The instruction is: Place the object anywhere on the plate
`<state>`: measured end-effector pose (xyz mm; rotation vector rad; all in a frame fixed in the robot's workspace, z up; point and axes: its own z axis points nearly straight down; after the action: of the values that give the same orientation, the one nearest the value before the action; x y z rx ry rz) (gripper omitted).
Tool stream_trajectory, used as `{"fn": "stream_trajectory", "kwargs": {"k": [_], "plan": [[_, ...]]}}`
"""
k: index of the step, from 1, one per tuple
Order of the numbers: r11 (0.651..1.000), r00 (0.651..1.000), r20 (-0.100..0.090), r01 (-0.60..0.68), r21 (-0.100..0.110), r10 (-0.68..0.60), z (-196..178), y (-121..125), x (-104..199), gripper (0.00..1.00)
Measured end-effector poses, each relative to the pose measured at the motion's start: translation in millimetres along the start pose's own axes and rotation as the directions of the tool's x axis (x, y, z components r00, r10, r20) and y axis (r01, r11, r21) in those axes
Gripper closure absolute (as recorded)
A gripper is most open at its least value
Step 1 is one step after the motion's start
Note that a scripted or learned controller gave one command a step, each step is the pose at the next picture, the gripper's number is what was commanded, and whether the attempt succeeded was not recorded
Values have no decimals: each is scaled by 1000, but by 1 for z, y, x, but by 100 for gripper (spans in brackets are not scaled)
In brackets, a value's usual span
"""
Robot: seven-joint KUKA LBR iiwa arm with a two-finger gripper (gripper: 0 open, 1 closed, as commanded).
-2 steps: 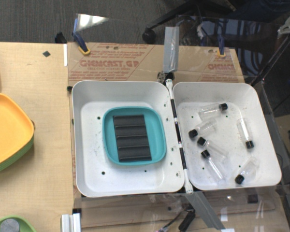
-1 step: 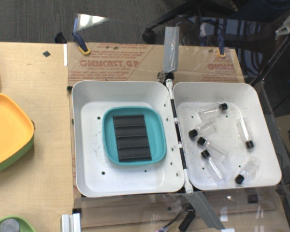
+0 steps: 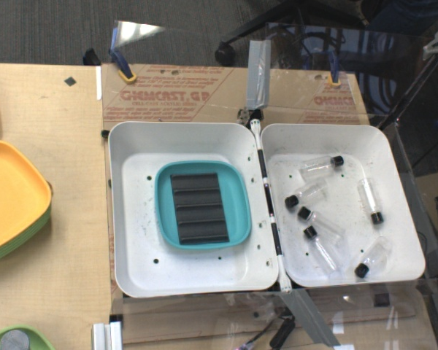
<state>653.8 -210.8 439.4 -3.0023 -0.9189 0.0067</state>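
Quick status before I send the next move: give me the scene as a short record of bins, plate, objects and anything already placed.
left bin: shallow white bin holding the teal square plate
on plate: black ribbed rectangular block, lying flat at its centre
right bin: shallow white bin holding six clear plastic vials with black caps, scattered on their sides
bench left: stacked yellow plates
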Motion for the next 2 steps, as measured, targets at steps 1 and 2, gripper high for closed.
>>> {"fn": "stream_trajectory", "kwargs": {"k": [1,2], "plan": [[991,991,1,-130,1,130,0,4,-12,0],[968,968,-1,-250,0,250,0,7,-11,0]]}}
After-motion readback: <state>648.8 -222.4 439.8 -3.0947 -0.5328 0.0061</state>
